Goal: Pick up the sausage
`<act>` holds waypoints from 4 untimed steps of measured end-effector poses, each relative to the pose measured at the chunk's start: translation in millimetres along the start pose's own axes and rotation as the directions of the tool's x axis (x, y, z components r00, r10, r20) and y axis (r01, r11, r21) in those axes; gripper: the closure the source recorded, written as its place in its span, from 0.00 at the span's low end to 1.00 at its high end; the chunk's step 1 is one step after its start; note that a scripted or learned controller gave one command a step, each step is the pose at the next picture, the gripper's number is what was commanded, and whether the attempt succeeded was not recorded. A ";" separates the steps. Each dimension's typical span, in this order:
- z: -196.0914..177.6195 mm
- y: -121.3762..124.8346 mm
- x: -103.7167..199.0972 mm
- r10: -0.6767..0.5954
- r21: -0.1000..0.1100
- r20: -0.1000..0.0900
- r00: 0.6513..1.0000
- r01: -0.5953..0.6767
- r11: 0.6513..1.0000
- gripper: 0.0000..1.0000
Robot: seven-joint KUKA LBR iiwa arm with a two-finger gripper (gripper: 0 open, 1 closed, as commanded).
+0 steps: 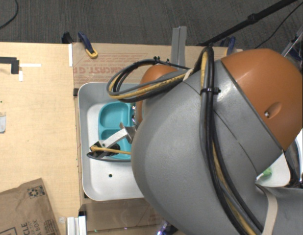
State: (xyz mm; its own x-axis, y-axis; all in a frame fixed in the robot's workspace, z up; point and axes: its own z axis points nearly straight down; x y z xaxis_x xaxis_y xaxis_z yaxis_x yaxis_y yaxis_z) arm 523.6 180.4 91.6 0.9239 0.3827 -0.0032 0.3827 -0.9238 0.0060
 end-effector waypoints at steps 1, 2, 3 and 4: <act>-4.7 0.4 -4.4 0.000 0.004 0.018 1.000 0.000 1.000 1.00; -6.5 0.3 -3.3 -0.001 0.005 0.014 1.000 0.001 1.000 0.00; -12.5 1.6 -5.1 -0.001 0.004 0.021 1.000 0.001 1.000 1.00; -14.0 2.1 -4.7 -0.001 0.004 0.020 1.000 0.001 1.000 0.00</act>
